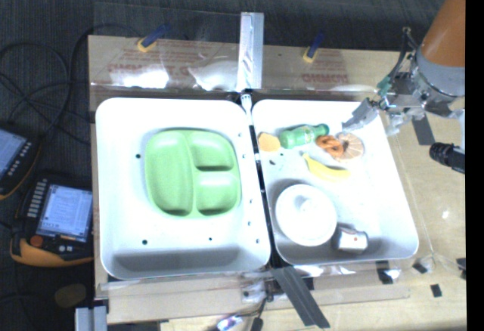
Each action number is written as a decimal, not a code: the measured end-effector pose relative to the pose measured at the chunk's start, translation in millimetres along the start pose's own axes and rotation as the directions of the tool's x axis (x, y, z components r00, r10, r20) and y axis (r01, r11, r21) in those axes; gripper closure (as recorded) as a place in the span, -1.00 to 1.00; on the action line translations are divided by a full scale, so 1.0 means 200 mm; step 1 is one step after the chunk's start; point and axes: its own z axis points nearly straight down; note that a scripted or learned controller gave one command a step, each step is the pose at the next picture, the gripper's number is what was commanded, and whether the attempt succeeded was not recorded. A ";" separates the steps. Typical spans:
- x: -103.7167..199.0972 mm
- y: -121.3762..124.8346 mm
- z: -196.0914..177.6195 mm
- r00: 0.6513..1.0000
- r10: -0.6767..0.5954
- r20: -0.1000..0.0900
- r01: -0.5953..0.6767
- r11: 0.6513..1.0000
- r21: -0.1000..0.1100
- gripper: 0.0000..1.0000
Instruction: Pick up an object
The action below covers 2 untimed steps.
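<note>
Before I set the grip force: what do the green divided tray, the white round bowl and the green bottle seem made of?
Green divided tray: likely moulded plastic, matte, with soft rounded compartment edges and even colour.
White round bowl: plastic or ceramic, I cannot tell which; smooth, slightly glossy.
Green bottle: probably plastic, with a faint sheen along its side; it is too small to be sure.

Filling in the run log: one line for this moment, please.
gripper: above right bin's far edge | nearest: orange-patterned round piece | green divided plate: left bin

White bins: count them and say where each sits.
2. The left bin, with the green divided tray in it, and the right bin, holding small items, side by side on the bench.
</note>
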 end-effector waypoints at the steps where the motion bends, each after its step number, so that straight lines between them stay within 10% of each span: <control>1: -0.04 0.15 0.60 0.973 0.232 -0.002 -0.232 0.973 0.002 -1.00; 2: 0.06 0.05 0.86 0.994 0.108 0.000 -0.108 0.994 0.001 -1.00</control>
